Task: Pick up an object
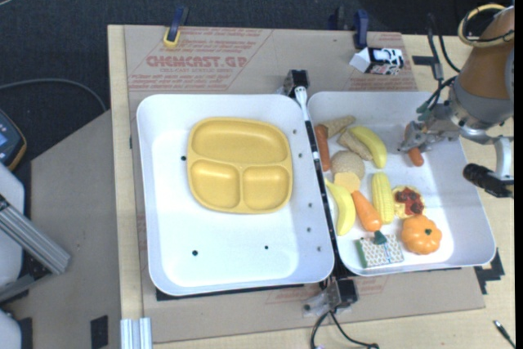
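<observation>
We see the claw (pixel 418 145) low in the right bin (pixel 470 212), and a small red toy (pixel 417 157) sits between its fingertips. We think lifting is left.

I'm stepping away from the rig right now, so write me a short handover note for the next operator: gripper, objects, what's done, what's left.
Gripper: low over the right bin, at a small red-orange piece near the bin's far side. Whether it has the piece is not clear from this view.
Objects: the other toy foods lie in the right bin: two bananas, corn, carrot, pumpkin, among others. The left bin bears a yellow divided tray.
Done: arm is down at a target.
Left: confirm a grasp, then lift the object.
</observation>
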Controlling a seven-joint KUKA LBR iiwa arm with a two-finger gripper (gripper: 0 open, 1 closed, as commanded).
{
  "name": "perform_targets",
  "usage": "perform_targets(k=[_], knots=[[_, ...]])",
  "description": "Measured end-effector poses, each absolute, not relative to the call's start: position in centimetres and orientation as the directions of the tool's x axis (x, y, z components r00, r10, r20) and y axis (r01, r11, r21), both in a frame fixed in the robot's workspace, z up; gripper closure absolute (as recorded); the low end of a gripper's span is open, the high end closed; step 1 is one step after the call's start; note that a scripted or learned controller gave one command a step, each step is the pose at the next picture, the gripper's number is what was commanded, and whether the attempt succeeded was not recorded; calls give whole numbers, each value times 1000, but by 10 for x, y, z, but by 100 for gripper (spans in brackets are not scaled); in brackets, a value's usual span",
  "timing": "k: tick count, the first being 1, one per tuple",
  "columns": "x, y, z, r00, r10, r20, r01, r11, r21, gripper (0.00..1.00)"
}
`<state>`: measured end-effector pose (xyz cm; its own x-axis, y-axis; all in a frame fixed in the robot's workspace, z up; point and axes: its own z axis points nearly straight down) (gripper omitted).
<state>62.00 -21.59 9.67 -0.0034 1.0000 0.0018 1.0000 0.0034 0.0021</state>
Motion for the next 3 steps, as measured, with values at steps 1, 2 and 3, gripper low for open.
perform_targets(k=[1, 2, 3], knots=[[618, -210, 159, -1, 1000, -3, 1000, 1, 8, 100], [617, -209, 223, -1, 1000, -4, 1000, 1, 9, 100], [618, -209, 226, -1, 1000, -2, 1000, 1, 4, 100]])
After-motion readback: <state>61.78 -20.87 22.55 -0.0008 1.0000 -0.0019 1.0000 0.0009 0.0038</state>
